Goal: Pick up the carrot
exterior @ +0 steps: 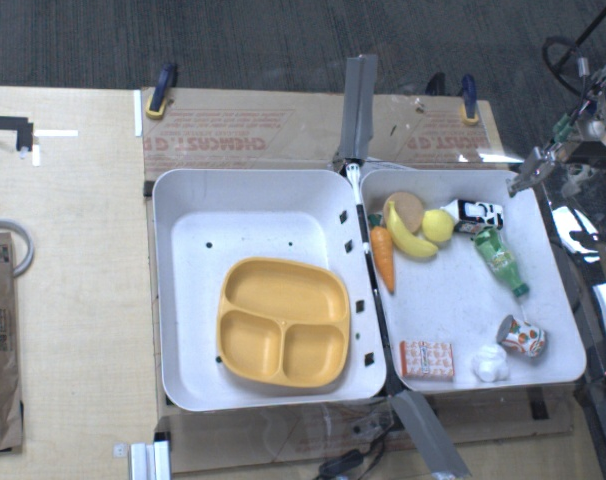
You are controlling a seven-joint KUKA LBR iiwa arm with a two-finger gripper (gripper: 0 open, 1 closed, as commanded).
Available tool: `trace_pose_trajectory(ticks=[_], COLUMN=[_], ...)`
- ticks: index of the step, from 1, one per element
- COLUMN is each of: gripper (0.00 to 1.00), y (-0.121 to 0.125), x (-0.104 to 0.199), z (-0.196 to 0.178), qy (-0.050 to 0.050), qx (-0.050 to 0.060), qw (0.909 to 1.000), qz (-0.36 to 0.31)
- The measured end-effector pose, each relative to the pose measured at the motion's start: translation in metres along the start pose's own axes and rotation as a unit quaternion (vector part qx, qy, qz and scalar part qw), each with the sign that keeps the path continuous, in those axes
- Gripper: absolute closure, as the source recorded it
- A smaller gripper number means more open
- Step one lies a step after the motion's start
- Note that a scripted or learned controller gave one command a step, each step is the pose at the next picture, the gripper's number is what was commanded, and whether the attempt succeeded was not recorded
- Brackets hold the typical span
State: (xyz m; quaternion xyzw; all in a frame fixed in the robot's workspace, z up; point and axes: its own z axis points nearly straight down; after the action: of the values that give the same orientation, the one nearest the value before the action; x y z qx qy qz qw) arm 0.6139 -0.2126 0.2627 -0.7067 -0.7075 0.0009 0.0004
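Nearest you in the right bin (558, 298) sit a red-and-white packet (426, 359), a white lump (490, 366) and a crumpled wrapper (523, 337) too small to identify. Left bin (173, 298): your yellow divided tray (283, 321). Further back, the carrot (383, 257) lies against the right bin's left wall, tip toward you, touching the banana (410, 239); a green bottle (500, 259) lies apart. Beyond, the gripper (535, 171) hovers over the far right corner, and you cannot tell how its jaws stand
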Motion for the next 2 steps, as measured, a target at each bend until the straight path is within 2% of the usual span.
trace_pose_trajectory(ticks=[1, 2], gripper=[0.0, 0.0], y=[-0.08, -0.135], x=[-0.005, -0.007], z=[0.145, 0.005], qy=[0.004, -0.001], qx=[0.003, -0.002], qw=[0.9999, 0.9697], qz=[0.009, -0.244])
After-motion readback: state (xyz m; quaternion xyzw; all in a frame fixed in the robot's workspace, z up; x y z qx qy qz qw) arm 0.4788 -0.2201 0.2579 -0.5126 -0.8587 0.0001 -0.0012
